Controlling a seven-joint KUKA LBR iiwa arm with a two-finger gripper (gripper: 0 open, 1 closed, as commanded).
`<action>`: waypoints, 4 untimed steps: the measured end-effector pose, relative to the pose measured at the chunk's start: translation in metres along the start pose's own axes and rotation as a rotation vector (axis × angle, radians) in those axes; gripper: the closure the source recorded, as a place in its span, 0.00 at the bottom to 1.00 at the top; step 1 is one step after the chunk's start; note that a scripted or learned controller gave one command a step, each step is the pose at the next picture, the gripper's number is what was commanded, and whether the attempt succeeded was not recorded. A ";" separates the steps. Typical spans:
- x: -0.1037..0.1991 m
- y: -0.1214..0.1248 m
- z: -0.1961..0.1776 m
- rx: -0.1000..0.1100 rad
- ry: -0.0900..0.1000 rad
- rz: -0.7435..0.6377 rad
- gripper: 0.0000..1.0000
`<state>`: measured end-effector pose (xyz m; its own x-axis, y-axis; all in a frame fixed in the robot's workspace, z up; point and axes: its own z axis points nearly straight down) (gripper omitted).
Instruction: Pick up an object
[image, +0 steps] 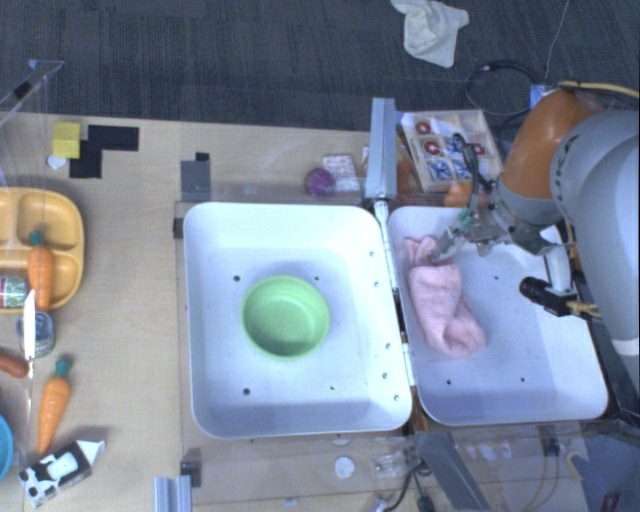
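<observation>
We reach for the pink cloth (443, 304) in the right bin (520, 395)

Gripper (447, 248) sits at its upper end; whether it grips we cannot tell; next we judge a secure pinch, then lift

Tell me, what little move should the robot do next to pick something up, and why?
Probably ease the gripper a touch lower onto the soft pink cloth in the right white bin. It sits right at the cloth's upper end, and whether it has hold of it I cannot tell. The green round bowl lies far off in the other bin.
</observation>
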<state>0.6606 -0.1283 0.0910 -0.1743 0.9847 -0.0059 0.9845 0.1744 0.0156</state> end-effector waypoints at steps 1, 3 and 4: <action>0.023 -0.037 -0.002 -0.003 0.000 -0.288 0.00; 0.023 -0.088 -0.017 -0.014 -0.003 -0.439 1.00; 0.044 -0.058 -0.084 0.004 0.003 -0.275 1.00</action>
<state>0.5949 -0.0945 0.1733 -0.4352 0.9003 -0.0060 0.9003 0.4352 0.0094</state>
